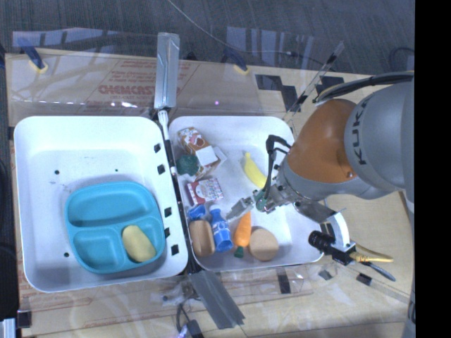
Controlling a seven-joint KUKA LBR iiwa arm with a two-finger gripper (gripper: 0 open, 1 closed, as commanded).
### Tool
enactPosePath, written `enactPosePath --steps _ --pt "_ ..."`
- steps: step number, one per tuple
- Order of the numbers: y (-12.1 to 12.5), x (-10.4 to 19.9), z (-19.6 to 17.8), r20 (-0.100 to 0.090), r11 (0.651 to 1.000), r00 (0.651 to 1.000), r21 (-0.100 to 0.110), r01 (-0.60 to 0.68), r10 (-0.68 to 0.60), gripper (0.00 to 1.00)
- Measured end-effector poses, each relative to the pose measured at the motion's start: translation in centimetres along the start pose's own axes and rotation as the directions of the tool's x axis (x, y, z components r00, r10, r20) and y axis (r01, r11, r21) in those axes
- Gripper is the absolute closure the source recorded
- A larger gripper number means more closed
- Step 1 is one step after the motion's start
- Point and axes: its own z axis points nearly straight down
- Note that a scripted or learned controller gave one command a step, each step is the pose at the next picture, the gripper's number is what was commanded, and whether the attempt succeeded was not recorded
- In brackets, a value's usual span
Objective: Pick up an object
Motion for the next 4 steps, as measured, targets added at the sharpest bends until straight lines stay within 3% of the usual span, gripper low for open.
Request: enactPosePath --steps 1,2,3,4 --pt "-1.5 0.9 1.5 0.011 0.892 0.892 -0.006 0.452 -0.452 0.0" --pt "-2.5 -1.3 5.0 0.004 0.578 0.578 0.0 0.816 -0.816 0.0" --pt "2.4 0.3 4.8 0.004 0.911 0.911 -0.001 0.413 -0.413 0.0" --pt "5.6 6.3 -5.2 0.007 0.897 0.897 -0.005 0.442 -0.442 0.0"
